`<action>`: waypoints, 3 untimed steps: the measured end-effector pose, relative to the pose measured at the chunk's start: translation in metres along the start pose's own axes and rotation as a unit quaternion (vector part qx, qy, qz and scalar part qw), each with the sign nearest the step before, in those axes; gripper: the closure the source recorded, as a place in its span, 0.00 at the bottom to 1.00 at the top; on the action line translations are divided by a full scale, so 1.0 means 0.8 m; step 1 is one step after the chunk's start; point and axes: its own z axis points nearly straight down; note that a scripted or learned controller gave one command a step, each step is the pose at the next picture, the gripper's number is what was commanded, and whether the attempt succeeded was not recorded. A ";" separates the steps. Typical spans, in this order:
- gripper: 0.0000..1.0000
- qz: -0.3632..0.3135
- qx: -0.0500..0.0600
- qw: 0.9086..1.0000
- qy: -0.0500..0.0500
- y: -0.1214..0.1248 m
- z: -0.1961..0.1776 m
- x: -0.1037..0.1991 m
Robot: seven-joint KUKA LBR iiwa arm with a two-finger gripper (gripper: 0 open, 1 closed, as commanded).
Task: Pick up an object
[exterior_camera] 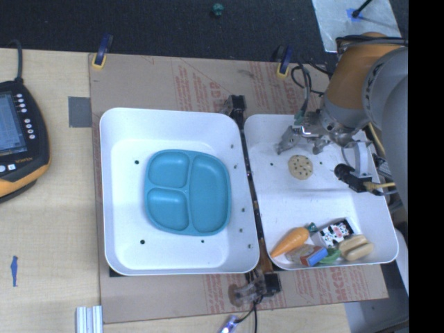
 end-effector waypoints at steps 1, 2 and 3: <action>0.00 0.000 0.001 1.000 0.000 -0.034 0.001 -0.006; 1.00 0.000 -0.001 1.000 -0.001 -0.032 -0.015 -0.008; 0.00 0.000 0.000 1.000 -0.001 -0.032 -0.015 -0.008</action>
